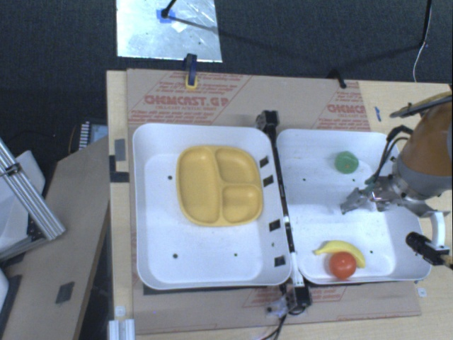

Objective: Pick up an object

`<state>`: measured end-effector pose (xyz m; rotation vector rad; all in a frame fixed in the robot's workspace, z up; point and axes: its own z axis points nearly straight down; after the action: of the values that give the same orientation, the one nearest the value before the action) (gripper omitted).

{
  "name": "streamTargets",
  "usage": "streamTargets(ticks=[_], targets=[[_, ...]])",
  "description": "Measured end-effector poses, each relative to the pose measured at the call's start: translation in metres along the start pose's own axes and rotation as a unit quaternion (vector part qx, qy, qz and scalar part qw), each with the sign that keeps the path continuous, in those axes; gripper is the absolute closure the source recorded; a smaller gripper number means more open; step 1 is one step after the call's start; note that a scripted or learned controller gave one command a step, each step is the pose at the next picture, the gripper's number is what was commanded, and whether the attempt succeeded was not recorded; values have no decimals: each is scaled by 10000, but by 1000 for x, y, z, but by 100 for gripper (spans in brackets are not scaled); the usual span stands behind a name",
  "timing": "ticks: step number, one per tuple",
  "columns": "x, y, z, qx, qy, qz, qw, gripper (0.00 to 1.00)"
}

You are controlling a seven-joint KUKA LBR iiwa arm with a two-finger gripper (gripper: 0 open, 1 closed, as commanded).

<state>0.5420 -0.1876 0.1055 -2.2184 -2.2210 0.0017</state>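
Banana (338,247) apart from hand (354,204)

Evenly lit from overhead, bright but soft. Slight overexposure on the white bins (212,278), near-blown highlights. Strong glare off the metal sheet (168,20) at top. Faint soft shadows only, under the yellow tray (218,185). Low resolution, mildly blurry throughout, noisy in the dark floor (49,48).
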Motion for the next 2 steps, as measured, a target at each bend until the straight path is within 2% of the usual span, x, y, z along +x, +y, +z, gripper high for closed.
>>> streamTargets(ticks=[1, 2], targets=[[0, 1, 22, -8, -2, 2, 10000, 0], [0, 1, 10, -26, -9, 4, 10000, 100]])
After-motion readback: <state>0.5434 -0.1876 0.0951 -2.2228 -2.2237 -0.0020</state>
